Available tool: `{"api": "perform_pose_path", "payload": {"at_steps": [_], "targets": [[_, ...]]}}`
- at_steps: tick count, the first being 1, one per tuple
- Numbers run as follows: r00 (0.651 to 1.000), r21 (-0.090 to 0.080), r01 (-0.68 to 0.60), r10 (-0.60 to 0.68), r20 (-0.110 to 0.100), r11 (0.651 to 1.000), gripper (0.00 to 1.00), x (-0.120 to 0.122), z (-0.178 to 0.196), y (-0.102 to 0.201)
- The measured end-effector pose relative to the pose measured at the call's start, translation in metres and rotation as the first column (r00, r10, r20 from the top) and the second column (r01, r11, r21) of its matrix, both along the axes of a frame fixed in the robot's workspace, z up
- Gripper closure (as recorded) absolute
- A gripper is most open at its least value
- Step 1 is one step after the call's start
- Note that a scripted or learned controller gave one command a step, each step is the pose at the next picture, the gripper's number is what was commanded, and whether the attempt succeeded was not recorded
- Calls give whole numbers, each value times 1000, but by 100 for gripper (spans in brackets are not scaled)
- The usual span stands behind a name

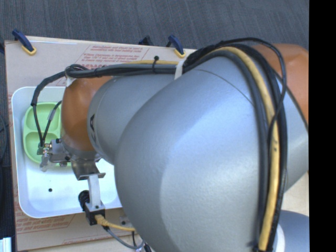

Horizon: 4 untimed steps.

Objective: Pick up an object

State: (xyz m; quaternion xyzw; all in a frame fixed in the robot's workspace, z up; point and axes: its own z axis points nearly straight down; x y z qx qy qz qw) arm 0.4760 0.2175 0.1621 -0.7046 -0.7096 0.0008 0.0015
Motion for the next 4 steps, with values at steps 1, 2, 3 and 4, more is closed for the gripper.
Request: {"api": "perform_pose_path", "payload": {"at_steps": [1,2,3,4], "targets": [[1000,-3,0,0,-4,1000,0,10,-71,0],[1000,-3,-4,4,-8,1000,100,9,-61,0],[1000,-3,-3,3,-6,1000,100,56,-42,0],[1000,-3,-3,3,-6,1000,0,56,-42,0]]}}
